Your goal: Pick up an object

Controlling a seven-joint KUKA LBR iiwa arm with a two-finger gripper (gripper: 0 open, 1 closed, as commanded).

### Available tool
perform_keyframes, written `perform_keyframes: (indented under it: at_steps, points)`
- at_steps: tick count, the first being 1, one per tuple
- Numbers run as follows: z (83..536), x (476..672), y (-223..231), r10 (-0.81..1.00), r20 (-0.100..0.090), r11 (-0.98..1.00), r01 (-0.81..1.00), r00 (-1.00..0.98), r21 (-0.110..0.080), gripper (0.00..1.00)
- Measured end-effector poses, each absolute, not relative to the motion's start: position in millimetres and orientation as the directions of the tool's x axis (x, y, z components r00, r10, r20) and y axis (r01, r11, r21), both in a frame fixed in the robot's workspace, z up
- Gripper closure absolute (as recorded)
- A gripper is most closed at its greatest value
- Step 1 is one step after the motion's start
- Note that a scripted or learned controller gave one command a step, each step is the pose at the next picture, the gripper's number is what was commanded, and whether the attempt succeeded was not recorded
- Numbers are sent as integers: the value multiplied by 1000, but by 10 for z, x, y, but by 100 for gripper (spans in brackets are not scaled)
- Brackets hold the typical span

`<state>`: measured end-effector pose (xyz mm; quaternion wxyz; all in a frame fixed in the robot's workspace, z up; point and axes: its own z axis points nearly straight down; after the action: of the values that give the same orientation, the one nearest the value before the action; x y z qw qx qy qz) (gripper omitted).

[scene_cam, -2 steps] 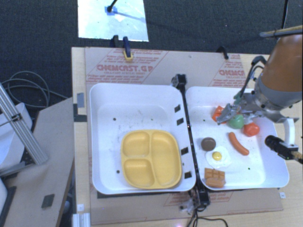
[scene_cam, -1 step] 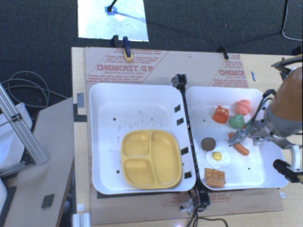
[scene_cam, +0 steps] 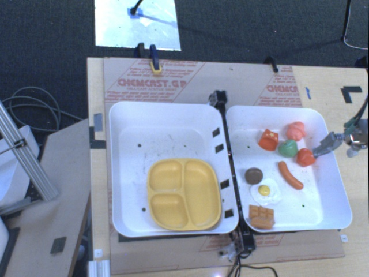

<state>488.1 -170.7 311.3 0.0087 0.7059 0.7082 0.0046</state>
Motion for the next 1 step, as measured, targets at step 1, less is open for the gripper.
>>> perform_keyframes:
  at_steps: [1]
  points:
    - [3129, 4889, -1694, 1000, -3, 6, 1000, -6, 9, 100]
